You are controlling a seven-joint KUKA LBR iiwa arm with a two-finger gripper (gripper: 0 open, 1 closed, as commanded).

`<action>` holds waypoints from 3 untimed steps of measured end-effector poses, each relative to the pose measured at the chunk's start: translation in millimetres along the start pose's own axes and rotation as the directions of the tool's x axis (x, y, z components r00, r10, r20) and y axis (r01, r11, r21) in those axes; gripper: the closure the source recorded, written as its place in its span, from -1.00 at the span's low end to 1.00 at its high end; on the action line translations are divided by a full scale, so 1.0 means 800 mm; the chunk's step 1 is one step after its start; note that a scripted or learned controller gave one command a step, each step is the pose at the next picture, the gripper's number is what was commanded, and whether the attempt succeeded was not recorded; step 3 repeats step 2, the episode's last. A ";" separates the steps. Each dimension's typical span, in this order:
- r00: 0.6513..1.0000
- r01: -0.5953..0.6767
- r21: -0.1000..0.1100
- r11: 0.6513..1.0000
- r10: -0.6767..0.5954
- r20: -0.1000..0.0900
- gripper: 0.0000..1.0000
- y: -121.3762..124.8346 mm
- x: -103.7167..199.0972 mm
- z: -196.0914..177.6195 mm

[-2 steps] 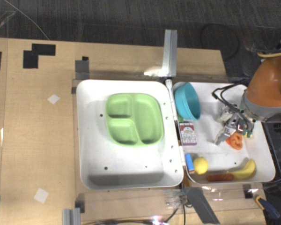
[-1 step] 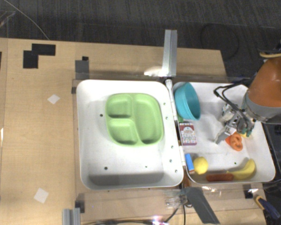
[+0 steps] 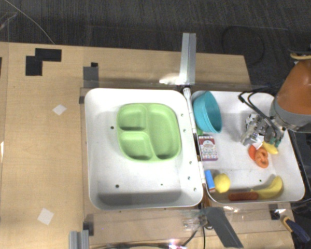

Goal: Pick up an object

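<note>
Nearest the lens, along the right bin's [image 3: 295, 191] front wall, lies a banana [image 3: 270, 188], likely light, stiff and smooth, best pinched across its middle, while the gripper [image 3: 259, 131] hangs above an orange piece [image 3: 261, 157] behind it, jaws' state unclear.

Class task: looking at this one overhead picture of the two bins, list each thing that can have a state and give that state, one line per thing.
Green three-compartment plastic tray: flat, right way up, in the left bin.
Teal plastic bowl: tipped on its side against the right bin's left wall.
Small red and white carton: lying flat.
Yellow banana: lying by the near wall.
Two-finger gripper: low over the right bin, beside an orange and yellow toy.
</note>
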State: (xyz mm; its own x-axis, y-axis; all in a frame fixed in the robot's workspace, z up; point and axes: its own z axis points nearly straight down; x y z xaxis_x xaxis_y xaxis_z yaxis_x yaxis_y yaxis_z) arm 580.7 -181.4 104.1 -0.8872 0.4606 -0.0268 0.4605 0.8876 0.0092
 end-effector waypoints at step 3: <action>0.999 -0.048 0.007 0.999 0.048 -0.014 -1.00 0.015 -0.093 -0.128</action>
